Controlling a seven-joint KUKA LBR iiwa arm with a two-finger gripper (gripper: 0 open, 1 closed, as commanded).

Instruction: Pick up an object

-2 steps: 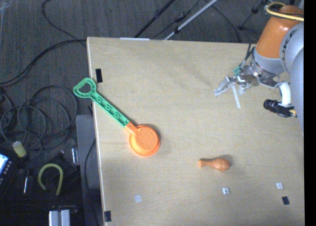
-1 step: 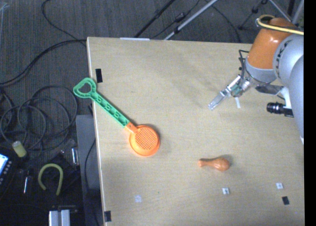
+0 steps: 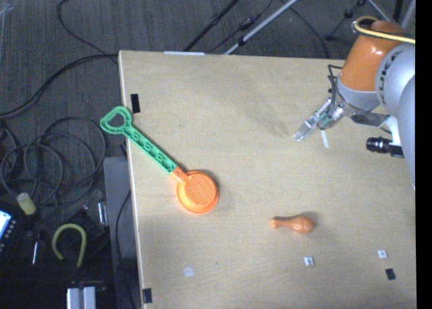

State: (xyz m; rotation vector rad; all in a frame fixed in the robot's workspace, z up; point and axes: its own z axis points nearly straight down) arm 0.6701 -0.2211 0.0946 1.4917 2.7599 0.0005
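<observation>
A toy strainer [image 3: 197, 191] with an orange round head and a long green handle [image 3: 138, 140] lies on the left part of the tan bench top [image 3: 236, 98], its handle end reaching past the left edge. A small orange drumstick-shaped toy [image 3: 295, 223] lies lower, right of centre. My gripper [image 3: 313, 137] hangs at the right, above the bare surface, well above and slightly right of the drumstick toy. Its two fingers point down-left and stand apart, open, with nothing between them.
The grey arm with its orange band [image 3: 368, 58] comes in from the upper right. Small black and white markers [image 3: 308, 260] dot the bench's lower right. Cables [image 3: 40, 159] and tripod legs [image 3: 283, 4] lie on the floor beyond the bench's left and far edges.
</observation>
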